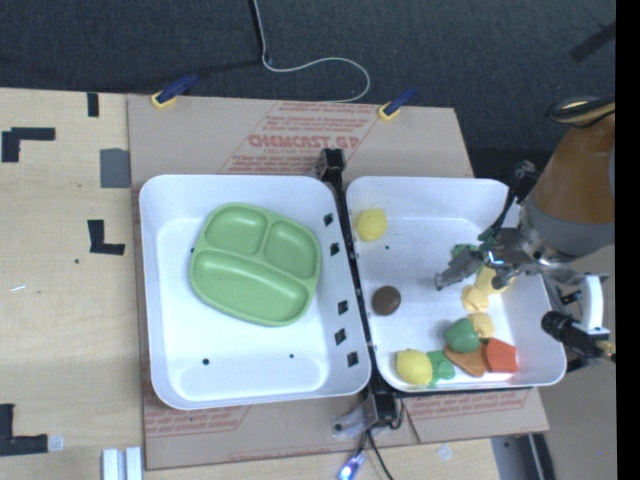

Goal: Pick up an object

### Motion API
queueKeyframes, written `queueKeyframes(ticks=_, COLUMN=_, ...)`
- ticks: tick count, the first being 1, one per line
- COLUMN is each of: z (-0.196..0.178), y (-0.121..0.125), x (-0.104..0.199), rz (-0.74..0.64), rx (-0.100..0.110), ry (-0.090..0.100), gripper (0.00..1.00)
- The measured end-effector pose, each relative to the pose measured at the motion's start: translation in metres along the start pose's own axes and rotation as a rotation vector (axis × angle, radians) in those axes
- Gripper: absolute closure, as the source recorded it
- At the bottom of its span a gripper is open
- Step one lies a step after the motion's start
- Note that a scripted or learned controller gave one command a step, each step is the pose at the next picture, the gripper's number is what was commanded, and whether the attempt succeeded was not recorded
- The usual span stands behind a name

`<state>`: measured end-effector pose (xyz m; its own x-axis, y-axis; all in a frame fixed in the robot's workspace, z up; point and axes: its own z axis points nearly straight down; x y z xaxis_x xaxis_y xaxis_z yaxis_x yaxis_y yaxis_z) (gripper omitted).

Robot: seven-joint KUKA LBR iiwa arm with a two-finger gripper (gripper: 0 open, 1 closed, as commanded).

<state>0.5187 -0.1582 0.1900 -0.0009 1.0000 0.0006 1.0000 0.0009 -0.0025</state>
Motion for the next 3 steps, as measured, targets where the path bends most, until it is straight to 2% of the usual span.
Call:
queueKeyframes(ticks=1, z=-0.010, y=0.000, x=0.001, rz=-0.001, rx=0.001, ry=0.000, gripper=1.00)
queueKeyframes(ticks=2, z=-0.149, y=-0.024, x=0.098, rz=-0.012, rx=-0.014, ry=0.001, gripper=1.00)
queueKeyframes(ticks=3, z=-0.217, y=-0.035, x=0.120, rz=-0.004, rx=-0.009, ry=0.000, gripper=1.00)
